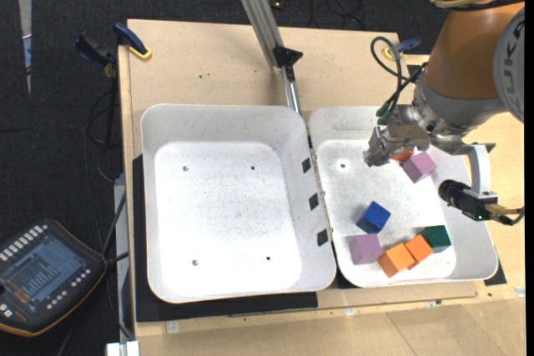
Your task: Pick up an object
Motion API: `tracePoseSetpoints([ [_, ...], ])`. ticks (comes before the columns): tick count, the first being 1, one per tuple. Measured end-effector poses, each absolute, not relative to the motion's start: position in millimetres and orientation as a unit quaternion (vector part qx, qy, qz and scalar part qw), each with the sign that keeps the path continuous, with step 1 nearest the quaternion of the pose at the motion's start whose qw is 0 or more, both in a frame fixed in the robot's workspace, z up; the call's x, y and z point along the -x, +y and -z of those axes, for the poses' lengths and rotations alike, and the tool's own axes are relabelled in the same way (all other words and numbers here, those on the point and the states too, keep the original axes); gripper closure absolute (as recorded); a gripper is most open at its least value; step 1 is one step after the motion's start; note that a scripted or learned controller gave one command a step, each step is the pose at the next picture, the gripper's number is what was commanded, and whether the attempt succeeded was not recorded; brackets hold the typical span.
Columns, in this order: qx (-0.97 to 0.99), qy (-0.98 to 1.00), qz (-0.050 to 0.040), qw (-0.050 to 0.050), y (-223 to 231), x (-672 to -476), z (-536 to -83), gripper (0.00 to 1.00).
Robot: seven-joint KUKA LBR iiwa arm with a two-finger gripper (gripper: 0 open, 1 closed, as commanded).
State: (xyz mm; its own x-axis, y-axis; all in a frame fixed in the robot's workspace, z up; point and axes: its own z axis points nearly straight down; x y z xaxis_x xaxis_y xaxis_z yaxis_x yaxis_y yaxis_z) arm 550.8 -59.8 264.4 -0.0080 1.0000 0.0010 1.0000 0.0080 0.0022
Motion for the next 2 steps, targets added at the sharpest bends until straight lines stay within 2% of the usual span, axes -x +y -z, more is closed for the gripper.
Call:
tracePoseSetpoints([
  [1, -0.704, 0.71, -0.0006, 0.0, -1.2, -559.9, -257.8, 1.0],
  [2, -0.704, 0.71, 0.0007, -0.002, 47.0, -559.6, -238.7, 1.0],
])
